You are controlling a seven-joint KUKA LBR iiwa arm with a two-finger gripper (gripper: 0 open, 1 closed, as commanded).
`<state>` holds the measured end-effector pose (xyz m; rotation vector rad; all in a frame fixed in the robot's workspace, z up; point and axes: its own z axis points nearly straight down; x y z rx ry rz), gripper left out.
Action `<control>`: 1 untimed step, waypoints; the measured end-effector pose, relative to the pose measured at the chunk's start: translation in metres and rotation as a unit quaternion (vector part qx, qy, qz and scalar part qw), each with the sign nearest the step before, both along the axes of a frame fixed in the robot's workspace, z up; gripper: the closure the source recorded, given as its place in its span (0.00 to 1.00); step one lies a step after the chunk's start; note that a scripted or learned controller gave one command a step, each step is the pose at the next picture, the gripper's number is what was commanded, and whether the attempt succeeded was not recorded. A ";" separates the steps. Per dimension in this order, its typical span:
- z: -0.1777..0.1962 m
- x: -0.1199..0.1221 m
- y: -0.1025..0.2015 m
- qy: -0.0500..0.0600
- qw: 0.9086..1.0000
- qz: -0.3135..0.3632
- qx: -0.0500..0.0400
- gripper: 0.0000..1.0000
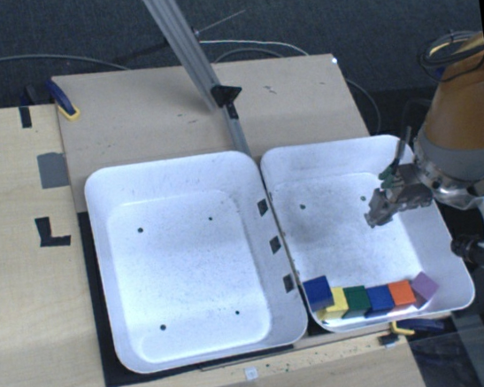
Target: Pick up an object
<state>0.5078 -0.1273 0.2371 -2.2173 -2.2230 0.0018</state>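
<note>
Hovering over the right bin (426, 234) near its right wall, claw (379, 213) grip state unreadable. Blocks sit well apart along the front wall: blue block (317, 292), yellow (336, 306), green (356, 298), orange (401, 293), purple (424, 286).

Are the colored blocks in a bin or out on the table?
In. The colored blocks lie in a row along the near edge of the right bin, inside its rim.
</note>
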 end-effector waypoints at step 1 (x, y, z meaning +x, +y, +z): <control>0.009 0.000 0.001 0.000 1.000 0.001 0.000 1.00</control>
